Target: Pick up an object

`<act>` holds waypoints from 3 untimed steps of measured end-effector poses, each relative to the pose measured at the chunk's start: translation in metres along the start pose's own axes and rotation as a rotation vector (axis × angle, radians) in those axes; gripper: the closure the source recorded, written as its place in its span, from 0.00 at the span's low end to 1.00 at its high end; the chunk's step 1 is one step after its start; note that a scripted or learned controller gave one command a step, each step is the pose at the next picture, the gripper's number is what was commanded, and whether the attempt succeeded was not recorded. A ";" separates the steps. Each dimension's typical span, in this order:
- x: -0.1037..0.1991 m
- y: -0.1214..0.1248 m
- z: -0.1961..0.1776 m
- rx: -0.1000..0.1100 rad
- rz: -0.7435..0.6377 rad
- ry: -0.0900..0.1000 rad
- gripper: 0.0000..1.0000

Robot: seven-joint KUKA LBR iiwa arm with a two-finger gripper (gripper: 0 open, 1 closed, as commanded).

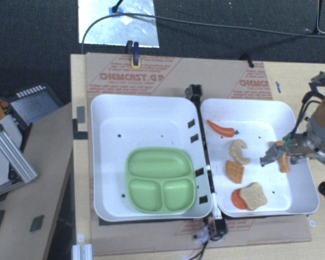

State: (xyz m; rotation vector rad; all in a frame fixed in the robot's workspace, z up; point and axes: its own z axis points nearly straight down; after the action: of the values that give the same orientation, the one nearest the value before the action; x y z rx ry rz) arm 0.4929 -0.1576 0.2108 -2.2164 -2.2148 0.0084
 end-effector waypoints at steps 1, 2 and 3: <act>0.000 0.003 -0.005 -0.011 -0.003 -0.002 0.00; 0.002 0.007 0.056 -0.006 -0.002 -0.001 0.00; -0.002 0.000 0.103 -0.007 -0.001 -0.001 0.00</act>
State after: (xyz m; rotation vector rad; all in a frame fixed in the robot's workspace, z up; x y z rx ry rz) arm 0.4916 -0.1597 0.1077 -2.2188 -2.2202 0.0023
